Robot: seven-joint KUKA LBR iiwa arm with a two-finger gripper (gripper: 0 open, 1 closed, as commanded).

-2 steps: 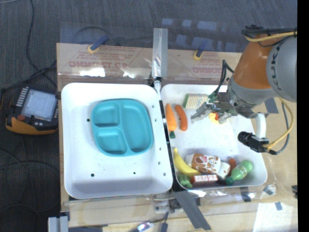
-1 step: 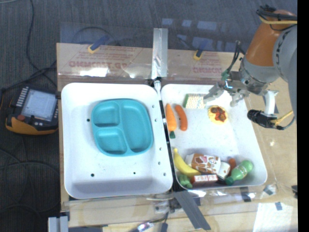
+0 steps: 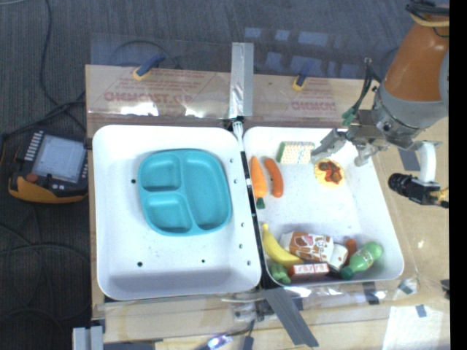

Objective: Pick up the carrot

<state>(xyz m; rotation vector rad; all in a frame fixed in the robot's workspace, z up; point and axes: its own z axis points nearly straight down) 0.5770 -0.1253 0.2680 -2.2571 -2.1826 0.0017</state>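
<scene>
**Carrot waits by the divider, fingers spread and empty**

You have the gripper (image 3: 341,150) hanging over the back of the right bin (image 3: 365,210), and its fingers (image 3: 325,146) stand wide open, one to each side, with nothing between them. Below them lies a small yellow and red pizza slice (image 3: 330,171), which looks apart from the tips, though at this slant you can't be sure they clear it. That is not your target.

The carrot (image 3: 257,179) lies along the left wall of that same bin, tight against the divider, green end toward the front. Right beside it, almost parallel, sits a red-orange sausage (image 3: 273,176), and the two look close to touching.

So here's the step: carry the gripper left across the bin, past the checkered waffle piece (image 3: 295,152), and centre it over the carrot's middle. Turn the wrist so the fingers close across the carrot's width, not along it. The tight spot, I judge, is room: one finger must slip between carrot and wall, the other between carrot and sausage. Come down straight and close gently, or you'll likely nudge the sausage or pinch both.

The blue plate (image 3: 182,192) in the left bin plays no part.
</scene>
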